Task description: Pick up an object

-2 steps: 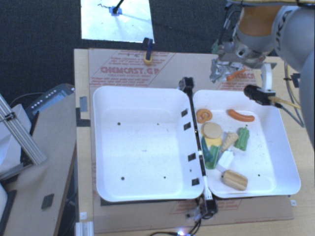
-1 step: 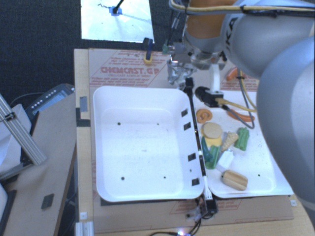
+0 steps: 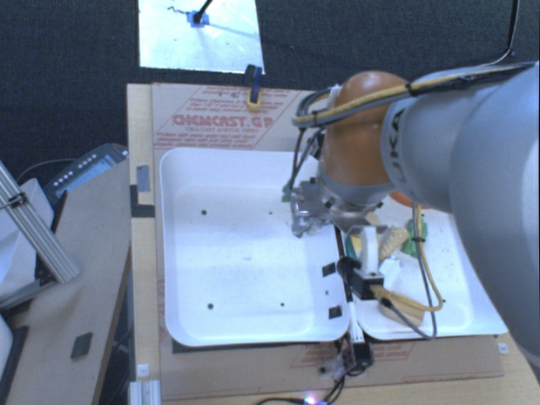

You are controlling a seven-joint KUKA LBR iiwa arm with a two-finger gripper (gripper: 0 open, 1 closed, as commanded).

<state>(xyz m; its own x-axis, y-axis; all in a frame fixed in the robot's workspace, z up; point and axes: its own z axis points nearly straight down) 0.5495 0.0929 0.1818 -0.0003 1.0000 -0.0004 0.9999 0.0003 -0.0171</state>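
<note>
My gripper (image 3: 301,219) hangs low over the right side of the left white bin (image 3: 211,310), close to the wall it shares with the right bin (image 3: 460,310). The big grey arm and its orange band cover most of the right bin. Beside the wrist a few things show in that bin: a pale cone-shaped piece (image 3: 392,241), a yellow item (image 3: 369,245), a small green item (image 3: 415,241), an orange object (image 3: 402,199) partly behind the arm, and a tan stick-like piece (image 3: 407,308) near the front. Nothing shows between the gripper and the bin floor.
Both bins rest on a cardboard sheet with red print (image 3: 221,118). A blue and yellow clamp (image 3: 252,87) stands at its back edge. A shiny panel (image 3: 198,24) lies beyond. A grey device (image 3: 84,169) and metal rail (image 3: 34,226) sit at the left.
</note>
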